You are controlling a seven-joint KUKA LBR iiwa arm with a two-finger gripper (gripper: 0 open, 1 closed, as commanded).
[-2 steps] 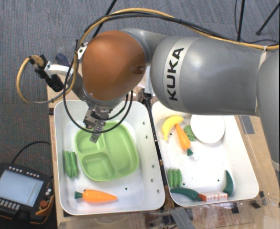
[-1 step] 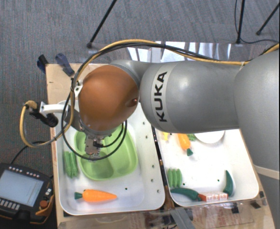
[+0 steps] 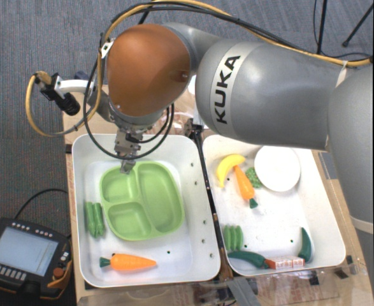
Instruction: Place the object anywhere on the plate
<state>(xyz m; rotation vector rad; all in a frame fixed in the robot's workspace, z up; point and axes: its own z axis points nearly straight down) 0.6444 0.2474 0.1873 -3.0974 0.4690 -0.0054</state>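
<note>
One tool over green plate rim, carrot nr front

Divided plate in left bin, pea pods left, carrot in front.

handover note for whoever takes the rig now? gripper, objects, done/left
Gripper: over the top-left rim of the green divided plate in the left bin; can't tell if it holds anything.
Plate compartments look bare, so no placement done yet.
Left bin also has a carrot below the plate and green beans to its left.
Right bin: banana, second carrot, white disc.
Left: grasp an object and place it on the plate.
</note>
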